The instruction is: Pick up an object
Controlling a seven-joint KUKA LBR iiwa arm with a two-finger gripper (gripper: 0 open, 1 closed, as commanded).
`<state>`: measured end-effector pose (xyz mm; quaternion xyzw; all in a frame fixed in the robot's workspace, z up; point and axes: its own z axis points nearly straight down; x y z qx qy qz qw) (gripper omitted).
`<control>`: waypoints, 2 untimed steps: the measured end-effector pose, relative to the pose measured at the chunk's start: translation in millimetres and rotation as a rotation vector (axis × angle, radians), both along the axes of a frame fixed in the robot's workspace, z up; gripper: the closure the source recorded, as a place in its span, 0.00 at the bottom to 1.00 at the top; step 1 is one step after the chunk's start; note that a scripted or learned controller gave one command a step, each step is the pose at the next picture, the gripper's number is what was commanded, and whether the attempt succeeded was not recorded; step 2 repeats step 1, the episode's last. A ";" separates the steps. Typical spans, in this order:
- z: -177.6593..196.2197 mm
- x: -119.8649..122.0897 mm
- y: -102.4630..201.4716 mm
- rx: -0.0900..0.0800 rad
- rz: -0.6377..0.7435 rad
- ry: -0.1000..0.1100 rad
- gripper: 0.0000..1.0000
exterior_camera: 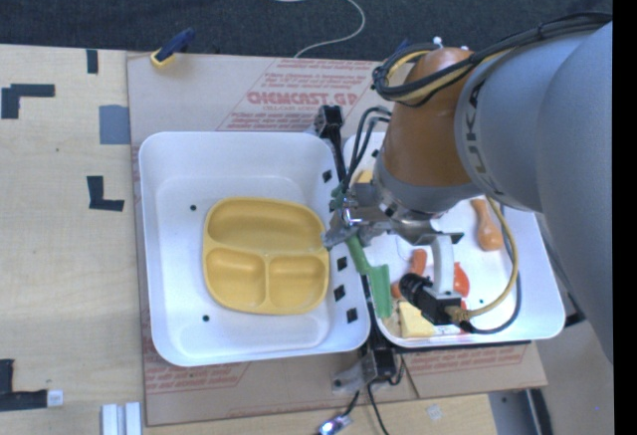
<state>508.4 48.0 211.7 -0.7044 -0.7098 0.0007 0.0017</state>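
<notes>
Arm (528, 114) comes in from the right, orange band (423, 139) above the wrist, wrist sits over the right bin (545, 322) near its left side. Gripper (348, 222) is low at the shared wall btw. the two bins, about level w/ the right edge of the plate. Grip state: can't tell, the metal parts there are too small and cluttered to read as apart or together. Nothing seen clamped.

Nearest loose thing: green bar (375, 286), long and narrow, lying at a slant along the dividing wall at the right bin's left edge, upper end just below the gripper. Touching or not: can't tell.

Other items, right bin: orange piece (487, 224) toward the right side, partly behind the arm; red piece (459, 279) mid-bin; yellow piece (416, 326) at the front-left corner, near the green bar's lower end.

Left bin (149, 224): one yellow divided plate (266, 254), three compartments, flat, roughly centred.

Both bins sit on a brown board (199, 95).
</notes>
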 end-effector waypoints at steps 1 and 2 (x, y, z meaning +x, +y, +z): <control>3.7 -6.7 35.7 -0.001 -0.001 0.000 1.00; 3.7 -6.7 35.7 -0.001 -0.001 0.000 1.00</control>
